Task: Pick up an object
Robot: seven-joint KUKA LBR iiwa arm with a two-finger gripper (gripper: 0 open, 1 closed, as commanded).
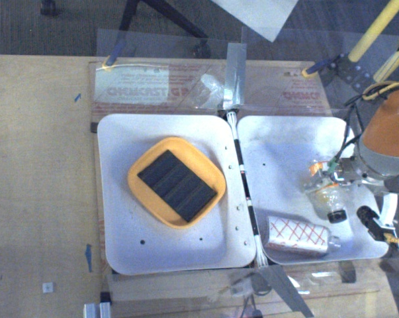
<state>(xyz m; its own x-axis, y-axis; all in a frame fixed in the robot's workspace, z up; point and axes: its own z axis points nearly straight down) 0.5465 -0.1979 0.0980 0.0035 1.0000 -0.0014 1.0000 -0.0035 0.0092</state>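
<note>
- Gripper (333,181) over right bin (278,144), low; open/closed: can't tell.
- Red-crosshatched pack (296,235) at bin's front edge.
- Yellow tray (176,181) w/ black insert in left bin (120,237).

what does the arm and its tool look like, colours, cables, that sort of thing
The arm enters from the right of the camera view: a rounded orange band above a grey wrist section. Dark cables run along its upper side. The tool is a cluster of grey metal and black parts with white pieces and small orange and green spots.
</note>
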